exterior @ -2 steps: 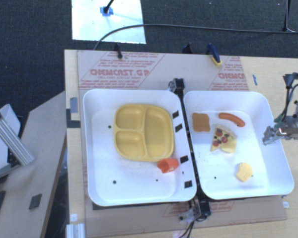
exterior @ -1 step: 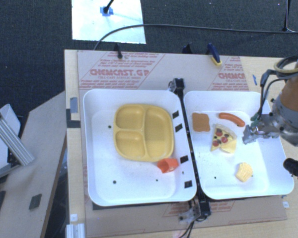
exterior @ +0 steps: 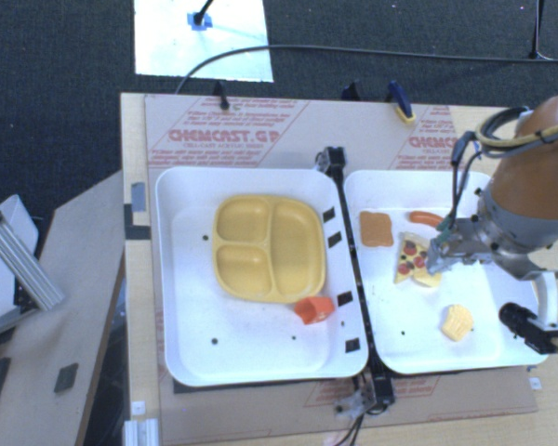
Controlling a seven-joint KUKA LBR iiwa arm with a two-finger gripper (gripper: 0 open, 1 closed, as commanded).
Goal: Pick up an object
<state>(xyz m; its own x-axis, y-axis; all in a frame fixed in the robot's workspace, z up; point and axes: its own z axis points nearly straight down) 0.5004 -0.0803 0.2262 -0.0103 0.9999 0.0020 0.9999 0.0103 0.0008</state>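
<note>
The right bin [exterior: 391,356] holds a brown toast square [exterior: 376,229], a red sausage [exterior: 426,218], a pizza slice [exterior: 411,259] and a yellow ridged piece [exterior: 457,322]. My gripper [exterior: 440,255] hangs low at the pizza slice's right edge, just below the sausage. The grey arm with its orange band [exterior: 530,170] reaches in from the right. Whether the gripper touches the pizza slice I cannot tell.
In the left bin [exterior: 191,360] lie a yellow divided plate [exterior: 268,247] and, at the plate's lower right corner, a small orange-red piece [exterior: 313,310]. Black clips [exterior: 338,240] line the wall between the bins. A black part of the arm [exterior: 528,327] sits over the right bin's right edge.
</note>
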